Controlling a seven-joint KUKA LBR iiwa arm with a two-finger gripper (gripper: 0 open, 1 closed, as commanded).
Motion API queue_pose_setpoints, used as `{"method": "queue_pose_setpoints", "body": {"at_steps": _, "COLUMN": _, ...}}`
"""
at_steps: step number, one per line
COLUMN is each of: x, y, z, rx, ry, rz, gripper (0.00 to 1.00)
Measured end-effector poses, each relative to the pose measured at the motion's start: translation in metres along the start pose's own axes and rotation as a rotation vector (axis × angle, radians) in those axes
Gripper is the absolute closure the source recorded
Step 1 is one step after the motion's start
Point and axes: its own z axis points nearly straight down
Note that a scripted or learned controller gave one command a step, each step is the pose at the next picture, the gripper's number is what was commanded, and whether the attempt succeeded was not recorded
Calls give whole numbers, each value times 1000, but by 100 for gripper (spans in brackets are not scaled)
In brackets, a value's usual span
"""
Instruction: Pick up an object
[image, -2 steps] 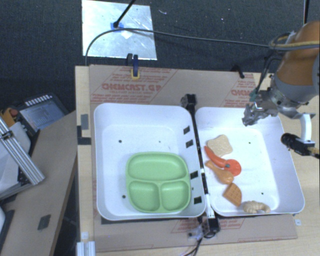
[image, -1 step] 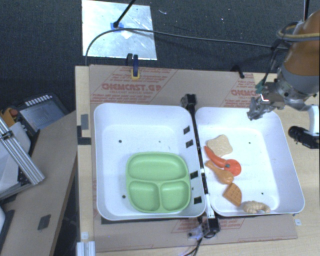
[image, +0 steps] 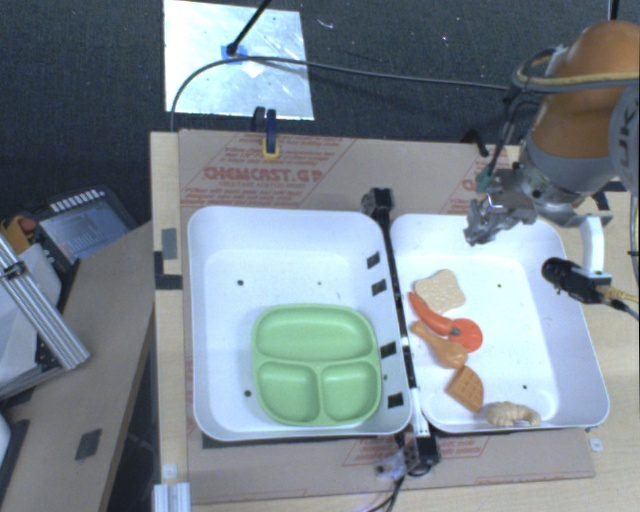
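So the bench has two white bins side by side. The left bin (image: 215, 300) has a green divided plate (image: 315, 365) sitting in its lower half, which is the biggest loose thing in the scene. The right bin (image: 560, 330) is where all the small pickable stuff lives, clustered along its left side near the divider.

The arm (image: 590, 90) comes in from the upper right, and the gripper (image: 482, 228) hangs over the top-left corner of the right bin, right about at the bin's back rim. It's small and dark in this shot, so I honestly can't tell how it's set, but nothing looks to be hanging from it.

Toys, big to small: a pale toast-shaped slice (image: 441, 291) at the top of the pile, an orange-red piece (image: 452, 326) just below it and touching it, a yellow-orange bit (image: 447, 351) tucked under that, a waffle-looking brown square (image: 465, 388) further down, and a little beige lump (image: 511, 412) near the bin's front edge.

Progress-wise, I'd say the pick hasn't really happened yet. Everything lies flat in the bin, and the gripper is well apart from the pile. What's left is basically the whole job: move over one toy, drop down, close, lift. The toast slice looks like the nearest candidate.
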Motion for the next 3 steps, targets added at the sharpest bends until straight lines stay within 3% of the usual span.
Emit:
{"method": "queue_pose_setpoints", "body": {"at_steps": 2, "x": 101, "y": -35, "z": 35, "rx": 2, "ry": 1, "rz": -1, "gripper": 100}}
{"method": "queue_pose_setpoints", "body": {"at_steps": 3, "x": 152, "y": -48, "z": 28, "rx": 0, "ry": 0, "rz": 0, "gripper": 100}}
